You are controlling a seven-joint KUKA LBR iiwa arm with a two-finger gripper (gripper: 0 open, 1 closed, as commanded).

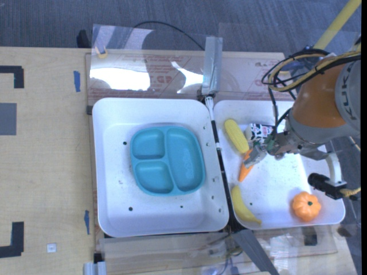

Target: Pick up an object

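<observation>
1. The wooden counter [46, 153] stretches across the left of the view, with black marks and short blue tape strips on it.
2. The left bin [109, 125] holds a blue divided plate [167, 159] lying flat near its middle, with three compartments.
3. Behind the bins stands a clear plastic sheet [149, 67], with a black cable [172, 30] arcing over it.
4. The right bin [275, 182] sits just beside the left one, their rims touching along the centre.
5. In the right bin, a corn cob [235, 135] lies near the far left corner, slanted.
6. A banana [243, 208] lies against the near left wall.
7. A small carrot [247, 168] lies tilted below the corn cob, its upper end at the claw [258, 152].
8. A black-and-white patterned item [261, 132] lies just right of the corn cob, partly hidden by the arm.
9. The claw is low over the bin at the carrot's upper end; I cannot tell how far apart it is or whether it grips anything.
10. An orange pumpkin [306, 205] sits in the near right corner, well apart from the claw.
11. The grey arm [324, 107], with its orange band, reaches in from the right.
</observation>
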